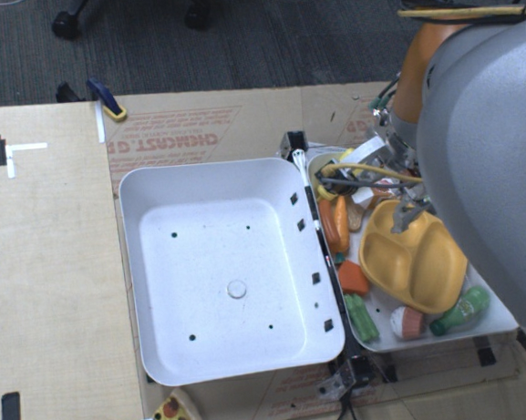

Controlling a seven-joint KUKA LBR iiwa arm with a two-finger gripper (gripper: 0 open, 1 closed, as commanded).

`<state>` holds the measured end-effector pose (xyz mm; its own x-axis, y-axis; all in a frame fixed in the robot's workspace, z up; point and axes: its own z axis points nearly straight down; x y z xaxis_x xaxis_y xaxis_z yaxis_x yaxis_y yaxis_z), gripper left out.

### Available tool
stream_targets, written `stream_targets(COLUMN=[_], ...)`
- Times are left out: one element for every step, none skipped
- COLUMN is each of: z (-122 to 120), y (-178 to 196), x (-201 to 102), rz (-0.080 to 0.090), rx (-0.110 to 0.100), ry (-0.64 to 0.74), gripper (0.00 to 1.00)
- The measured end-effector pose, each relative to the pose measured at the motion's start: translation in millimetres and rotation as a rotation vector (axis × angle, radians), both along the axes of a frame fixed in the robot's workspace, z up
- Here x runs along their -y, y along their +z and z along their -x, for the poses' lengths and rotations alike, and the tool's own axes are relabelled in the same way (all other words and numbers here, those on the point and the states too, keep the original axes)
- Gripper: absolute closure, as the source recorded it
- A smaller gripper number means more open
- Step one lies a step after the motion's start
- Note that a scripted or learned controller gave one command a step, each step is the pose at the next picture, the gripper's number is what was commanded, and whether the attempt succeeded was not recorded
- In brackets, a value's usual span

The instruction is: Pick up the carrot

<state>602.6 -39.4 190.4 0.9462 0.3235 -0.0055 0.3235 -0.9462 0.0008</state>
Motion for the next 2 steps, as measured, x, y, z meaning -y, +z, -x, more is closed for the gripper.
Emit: stream_targets(z=[40.0,72.5], y=[0.2,0.4], x=[2.2,-24.6], rz=[0.000,-0.002], rx=[0.000,0.000], ry=[-0.119,-0.123], gripper=[0.00,0.00])
